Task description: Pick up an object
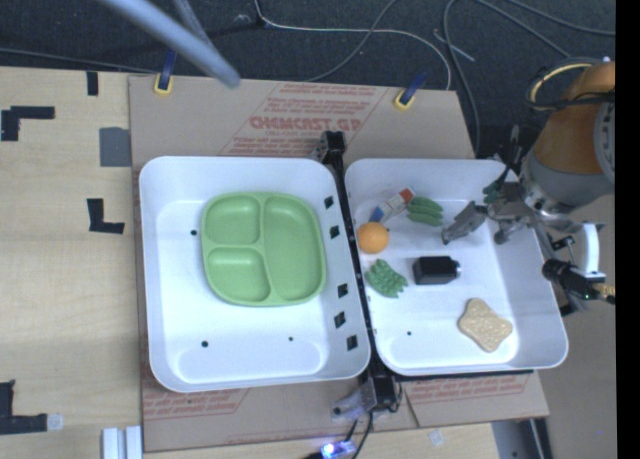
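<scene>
right bin (530, 342) holds 5 loose objects: 1 orange ball (372, 238), 2 green pieces (386, 278), 1 black block (436, 270), 1 tan sponge (485, 325). left bin (165, 277) holds 1 green divided plate (264, 248). gripper (483, 224) over right bin's upper right; jaws spread wide, nothing between them.

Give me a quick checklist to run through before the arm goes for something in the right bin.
1. End effector over the right bin: ok.
2. Nothing between its fingers: ok, they are spread and bare.
3. Black block nearest target, lying apart from the other things: ok.
4. Orange ball against the divider, may roll: not ok.
5. Tan sponge clear of the rim: ok.
6. Height above the bin floor: cannot tell.
</scene>
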Motion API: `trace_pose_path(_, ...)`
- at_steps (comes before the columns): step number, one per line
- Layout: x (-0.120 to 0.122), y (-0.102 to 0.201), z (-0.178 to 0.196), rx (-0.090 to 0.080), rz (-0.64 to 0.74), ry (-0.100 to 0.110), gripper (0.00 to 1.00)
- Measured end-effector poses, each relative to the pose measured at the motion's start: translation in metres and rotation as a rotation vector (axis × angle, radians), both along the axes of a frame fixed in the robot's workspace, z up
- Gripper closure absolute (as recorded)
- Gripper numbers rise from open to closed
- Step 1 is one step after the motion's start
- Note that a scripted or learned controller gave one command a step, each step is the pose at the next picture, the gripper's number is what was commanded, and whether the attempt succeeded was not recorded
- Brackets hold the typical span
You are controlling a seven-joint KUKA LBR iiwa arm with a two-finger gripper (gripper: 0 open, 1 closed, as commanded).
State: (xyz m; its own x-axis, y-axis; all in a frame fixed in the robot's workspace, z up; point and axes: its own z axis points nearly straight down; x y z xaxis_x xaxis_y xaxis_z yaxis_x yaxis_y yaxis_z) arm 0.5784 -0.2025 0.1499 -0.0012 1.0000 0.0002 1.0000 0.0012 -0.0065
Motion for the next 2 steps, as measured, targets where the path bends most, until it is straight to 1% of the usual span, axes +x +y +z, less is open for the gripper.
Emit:
trace_pose_path(1,0.000,0.006,-0.045,0.000,0.001,0.000,0.00)
trace_pose_path(2,0.001,0.007,-0.032,0.000,0.001,-0.005,1.00)
